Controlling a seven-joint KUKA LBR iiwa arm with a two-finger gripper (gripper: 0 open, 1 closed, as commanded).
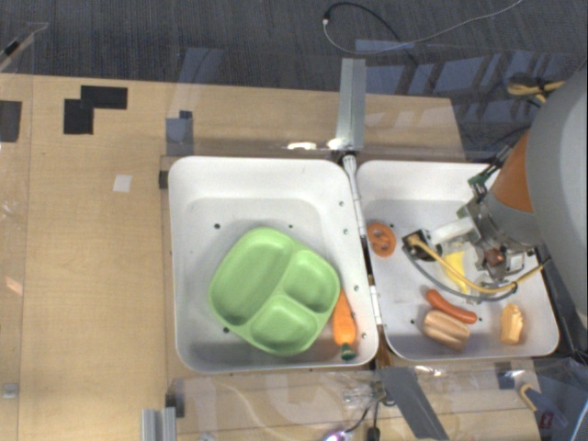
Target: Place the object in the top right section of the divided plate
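Over the right bin (533, 338), the end effector (491, 257) hangs low above a yellow piece (453, 266), maybe a banana; wires clutter the wrist, so whether it is spread or closed, I cannot tell. Which object it wants is unclear. Just below the yellow piece lie a hotdog (447, 322) and a small bread piece (511, 322); an orange disc (381, 238) sits to its left. All look like light, stiff toy food, best pinched across the middle. Well left, the left bin (193, 200) holds the green plate (274, 289), a carrot (343, 324) against its right rim.
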